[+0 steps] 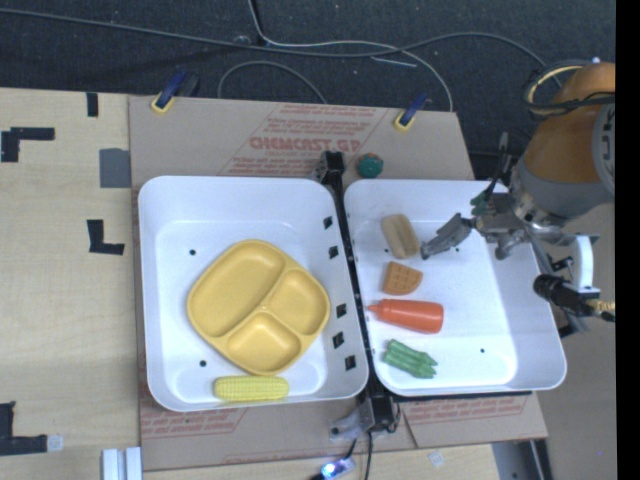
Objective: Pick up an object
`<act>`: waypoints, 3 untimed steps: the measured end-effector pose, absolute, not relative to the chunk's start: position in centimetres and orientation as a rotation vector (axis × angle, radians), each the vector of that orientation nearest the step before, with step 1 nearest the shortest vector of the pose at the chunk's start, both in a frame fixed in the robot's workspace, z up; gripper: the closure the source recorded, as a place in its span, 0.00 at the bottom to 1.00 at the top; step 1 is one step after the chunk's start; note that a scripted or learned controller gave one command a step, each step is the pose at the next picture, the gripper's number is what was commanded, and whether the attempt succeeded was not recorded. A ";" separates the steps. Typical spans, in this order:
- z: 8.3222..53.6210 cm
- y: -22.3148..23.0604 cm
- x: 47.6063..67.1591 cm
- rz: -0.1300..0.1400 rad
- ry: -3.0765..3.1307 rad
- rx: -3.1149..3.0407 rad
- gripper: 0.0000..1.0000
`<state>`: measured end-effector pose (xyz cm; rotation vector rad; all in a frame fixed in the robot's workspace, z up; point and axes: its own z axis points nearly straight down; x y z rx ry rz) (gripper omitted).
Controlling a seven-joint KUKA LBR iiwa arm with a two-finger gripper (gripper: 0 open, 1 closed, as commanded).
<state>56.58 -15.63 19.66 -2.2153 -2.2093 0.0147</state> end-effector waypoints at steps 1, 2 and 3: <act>20.5 -15.6 56.9 0.002 -2.222 -2.219 0.00; 14.3 -15.7 57.4 0.006 -2.220 -2.218 0.00; 9.0 -15.7 57.4 0.002 -2.221 -2.221 0.00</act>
